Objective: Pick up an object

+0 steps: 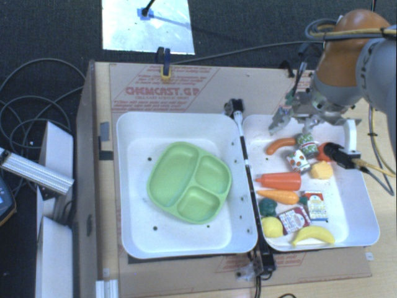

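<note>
Pincer [291,118] hangs over far end of right bin [363,213], fingers spread apart, nothing between them. Nearest item: curved orange piece [281,145], just below pincer toward camera, long axis running roughly left-right with slight upward tilt at right end. Small, smooth, glossy, likely toy food. White patterned cup [306,143] touching its right end, so crowded grasp likely. Green divided plate [190,182] lies in left bin [133,241], well apart.
</note>
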Robot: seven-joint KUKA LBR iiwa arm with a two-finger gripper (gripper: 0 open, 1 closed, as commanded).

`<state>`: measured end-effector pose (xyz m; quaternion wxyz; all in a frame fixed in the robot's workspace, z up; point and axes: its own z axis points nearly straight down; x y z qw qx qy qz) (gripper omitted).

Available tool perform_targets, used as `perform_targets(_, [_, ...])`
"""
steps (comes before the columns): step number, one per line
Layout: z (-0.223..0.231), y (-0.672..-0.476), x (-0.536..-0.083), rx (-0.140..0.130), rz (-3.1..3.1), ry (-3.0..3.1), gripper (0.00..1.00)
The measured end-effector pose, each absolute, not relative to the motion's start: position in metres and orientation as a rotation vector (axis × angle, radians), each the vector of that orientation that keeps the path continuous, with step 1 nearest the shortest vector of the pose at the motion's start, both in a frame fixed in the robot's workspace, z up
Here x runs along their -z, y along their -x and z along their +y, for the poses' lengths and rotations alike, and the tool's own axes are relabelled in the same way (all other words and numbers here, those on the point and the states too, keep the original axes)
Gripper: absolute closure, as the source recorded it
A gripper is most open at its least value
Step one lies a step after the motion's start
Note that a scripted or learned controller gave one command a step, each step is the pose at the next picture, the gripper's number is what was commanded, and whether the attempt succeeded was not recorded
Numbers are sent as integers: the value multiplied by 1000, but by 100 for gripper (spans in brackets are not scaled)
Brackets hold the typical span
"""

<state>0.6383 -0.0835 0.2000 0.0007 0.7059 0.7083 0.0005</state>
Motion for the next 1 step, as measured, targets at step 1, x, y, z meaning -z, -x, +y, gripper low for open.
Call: perform_targets(1, [-91, -669, -98, -10, 2220, -2210, 0])
